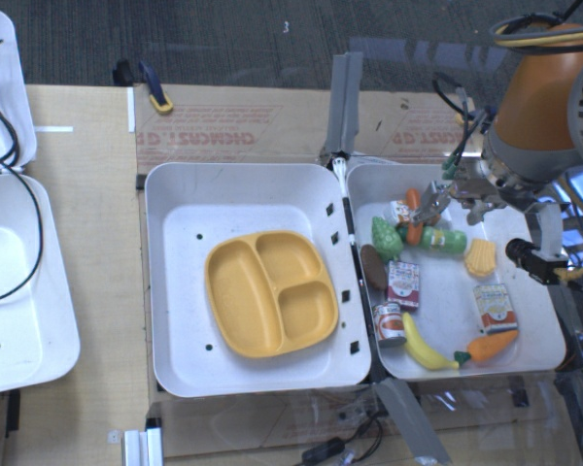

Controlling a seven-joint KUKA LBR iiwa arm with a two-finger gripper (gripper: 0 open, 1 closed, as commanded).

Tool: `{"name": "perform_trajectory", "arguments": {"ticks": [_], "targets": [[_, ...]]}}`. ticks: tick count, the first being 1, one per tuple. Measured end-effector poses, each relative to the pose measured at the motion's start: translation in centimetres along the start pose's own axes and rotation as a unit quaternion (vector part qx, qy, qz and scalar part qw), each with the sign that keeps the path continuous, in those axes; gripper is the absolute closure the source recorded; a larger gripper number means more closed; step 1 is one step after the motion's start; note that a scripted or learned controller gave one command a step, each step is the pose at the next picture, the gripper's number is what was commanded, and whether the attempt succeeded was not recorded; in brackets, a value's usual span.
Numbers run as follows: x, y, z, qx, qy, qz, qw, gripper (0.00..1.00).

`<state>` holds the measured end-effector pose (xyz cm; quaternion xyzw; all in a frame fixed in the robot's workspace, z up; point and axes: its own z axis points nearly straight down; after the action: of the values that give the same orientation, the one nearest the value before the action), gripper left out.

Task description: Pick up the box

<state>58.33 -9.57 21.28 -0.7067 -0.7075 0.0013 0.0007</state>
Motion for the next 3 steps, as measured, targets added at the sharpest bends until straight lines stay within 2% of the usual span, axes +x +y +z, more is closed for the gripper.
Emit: {"name": "perform_trajectory", "arguments": {"ticks": [1,2,3], "targets": [[-0.1,-7.7,10.4,0.001,0.001,0.023,0.9997,0.00],[0.4,-9.3,12.2,0.000,0.001,0.007,1.0000,0.00],[-1.4,-1.4,12.1,-0.001,0.000,0.016,0.9999,0.00]]}}
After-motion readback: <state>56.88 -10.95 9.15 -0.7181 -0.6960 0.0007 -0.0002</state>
